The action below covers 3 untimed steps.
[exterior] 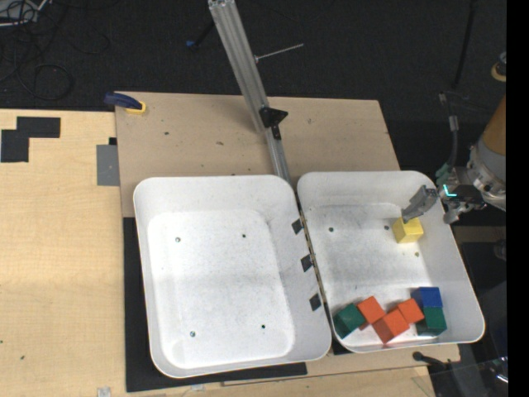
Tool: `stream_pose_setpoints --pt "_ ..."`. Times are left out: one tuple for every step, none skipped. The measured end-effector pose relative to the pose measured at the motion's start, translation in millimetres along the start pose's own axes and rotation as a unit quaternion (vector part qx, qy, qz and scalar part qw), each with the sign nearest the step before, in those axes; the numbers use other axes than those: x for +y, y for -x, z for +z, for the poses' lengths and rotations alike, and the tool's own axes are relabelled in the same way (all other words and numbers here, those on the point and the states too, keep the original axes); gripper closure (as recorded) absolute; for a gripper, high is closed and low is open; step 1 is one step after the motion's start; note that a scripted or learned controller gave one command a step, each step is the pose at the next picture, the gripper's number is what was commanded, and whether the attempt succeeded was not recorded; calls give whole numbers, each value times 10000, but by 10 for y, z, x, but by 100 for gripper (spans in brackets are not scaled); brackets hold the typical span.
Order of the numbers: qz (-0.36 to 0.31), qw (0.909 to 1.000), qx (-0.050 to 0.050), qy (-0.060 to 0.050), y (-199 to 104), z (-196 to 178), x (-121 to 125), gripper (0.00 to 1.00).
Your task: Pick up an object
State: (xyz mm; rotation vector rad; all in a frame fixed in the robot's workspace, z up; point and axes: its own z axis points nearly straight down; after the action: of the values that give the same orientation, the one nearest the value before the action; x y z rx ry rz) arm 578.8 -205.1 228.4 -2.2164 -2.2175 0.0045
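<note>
The arm reaches in from the 3 o'clock side of the camera view, its wrist hanging over the right rim of the right bin (463,263). The pincer (436,204) sits at the bin's upper right, its fingers spread apart: one grey finger (418,201) slants down toward 8 o'clock, and the other lies toward 3 o'clock by the bin's rim. A small teal light shows on the wrist body between them. Nothing sits between the fingers.

The yellow block (408,229) rests on the bin floor just below the tip of the grey finger, at about 7 o'clock from the pincer; whether the tip touches the block cannot be told from this angle.

Along the right bin's 6 o'clock edge lies a cluster of blocks, well apart from the pincer: a green block (350,317) at the cluster's 9 o'clock end, an orange block (371,308) beside it, two more orange blocks (397,320) in the middle, and a blue block (428,297) sitting above another green block (433,321) at the 3 o'clock end.

The left bin (145,222) lies beside the right one on the desk (198,135). A metal rail (245,64) slants from 12 o'clock down to the seam between the bins.
</note>
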Motion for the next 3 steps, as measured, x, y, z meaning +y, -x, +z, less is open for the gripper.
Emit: stream_pose_setpoints --pt "-6 10000 -7 15 2 -18 7 0" --pt "-1 10000 0 -7 -70 448 -38 0" --pt "-6 10000 4 -11 -168 984 -15 0"
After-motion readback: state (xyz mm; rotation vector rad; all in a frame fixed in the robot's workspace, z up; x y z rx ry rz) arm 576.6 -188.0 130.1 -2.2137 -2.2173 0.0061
